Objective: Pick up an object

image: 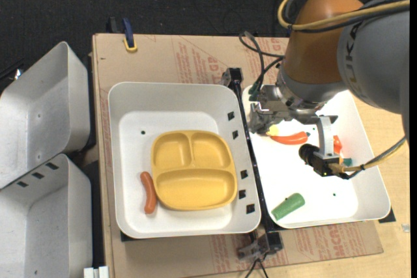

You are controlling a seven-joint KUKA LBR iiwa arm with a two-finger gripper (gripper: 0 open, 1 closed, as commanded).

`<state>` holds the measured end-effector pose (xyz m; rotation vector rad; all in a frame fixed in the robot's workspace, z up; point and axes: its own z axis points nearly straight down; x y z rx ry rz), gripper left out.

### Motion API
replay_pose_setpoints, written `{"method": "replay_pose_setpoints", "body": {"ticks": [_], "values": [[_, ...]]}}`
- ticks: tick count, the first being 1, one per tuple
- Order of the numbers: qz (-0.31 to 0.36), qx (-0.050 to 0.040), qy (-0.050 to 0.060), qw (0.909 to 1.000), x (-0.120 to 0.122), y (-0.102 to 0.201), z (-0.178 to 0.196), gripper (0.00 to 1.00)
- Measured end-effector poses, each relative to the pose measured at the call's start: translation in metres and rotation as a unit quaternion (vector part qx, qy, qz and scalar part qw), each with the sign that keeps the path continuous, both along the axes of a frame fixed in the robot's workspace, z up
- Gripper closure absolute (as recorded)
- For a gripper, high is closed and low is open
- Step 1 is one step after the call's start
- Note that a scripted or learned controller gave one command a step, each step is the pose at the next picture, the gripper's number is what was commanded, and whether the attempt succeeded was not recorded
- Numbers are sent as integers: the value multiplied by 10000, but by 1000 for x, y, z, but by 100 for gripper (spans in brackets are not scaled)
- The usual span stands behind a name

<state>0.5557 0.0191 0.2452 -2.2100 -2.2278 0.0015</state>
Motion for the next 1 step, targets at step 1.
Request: {"method": "replay_pose_setpoints", "body": {"ticks": [1], "values": [[-2,0,5,10000,-20,50,-17,100]]}}
